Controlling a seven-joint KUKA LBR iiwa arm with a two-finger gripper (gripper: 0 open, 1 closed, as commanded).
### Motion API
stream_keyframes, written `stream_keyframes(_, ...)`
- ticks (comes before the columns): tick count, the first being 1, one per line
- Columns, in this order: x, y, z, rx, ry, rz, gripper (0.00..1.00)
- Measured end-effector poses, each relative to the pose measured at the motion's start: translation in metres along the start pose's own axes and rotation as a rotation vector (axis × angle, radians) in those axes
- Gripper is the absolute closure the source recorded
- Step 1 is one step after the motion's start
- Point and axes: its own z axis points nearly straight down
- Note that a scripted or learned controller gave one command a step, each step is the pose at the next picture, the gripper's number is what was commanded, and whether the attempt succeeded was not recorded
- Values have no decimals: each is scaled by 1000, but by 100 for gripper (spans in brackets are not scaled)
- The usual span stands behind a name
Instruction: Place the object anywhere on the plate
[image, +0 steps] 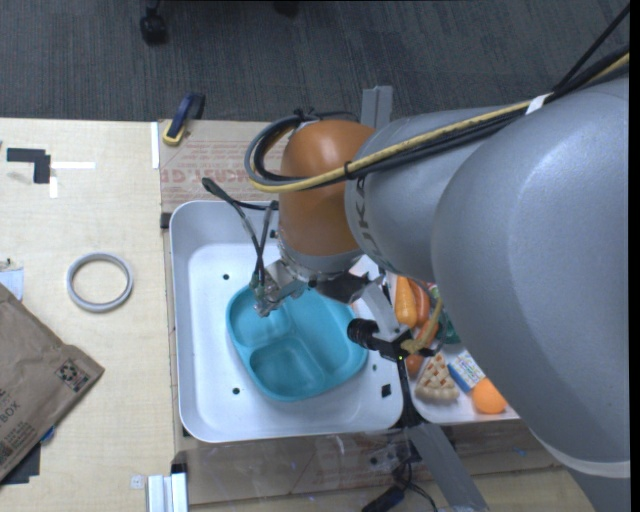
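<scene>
So, closest to the lens, the big grey arm (520, 230) is seen sweeping in from the right, with a yellowish cable (450, 125) strung along it. Most of the right bin (455, 412) is covered by it.

Along the near edge, a brown cardboard box (35, 385) is parked at the lower left of the surface (80, 210). The left bin (200, 330) is sat just right of it. A blue plate (300, 350) with moulded compartments is laid in that bin, a bit right of its middle.

The toy food is found in the right bin, poking out from under the arm: an orange ball (489, 398) at the near end, a waffle-looking piece (435, 380) just beside it, and a long orange-and-green piece (406, 300) further back. Which of these is meant as the task's object can't be told. All of them are kept apart from the plate by the bins' walls.

The jaws are hung low over the far-left rim of the plate, under the orange band (318, 185). Whether they're apart or together can't be made out, and nothing is seen between them.

Further back, a ring of tape (100, 281) is left on the surface to the left. A flat cardboard sheet (220, 155) is tucked behind the left bin, with a blue-and-yellow tool (184, 115) at its far corner. Beyond that, dark carpet (300, 50) is seen.
</scene>
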Motion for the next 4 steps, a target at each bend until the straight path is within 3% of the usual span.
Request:
stream_keyframes(1, -28, -24, 24, -45, 13, -26, 100)
stream_keyframes(2, -51, -2, 32, -25, 20, -164, 100)
stream_keyframes(3, -118, 21, 0, -4, -1, -287, 100)
stream_keyframes(4, -106, 22, 2, 2, 19, -301, 0)
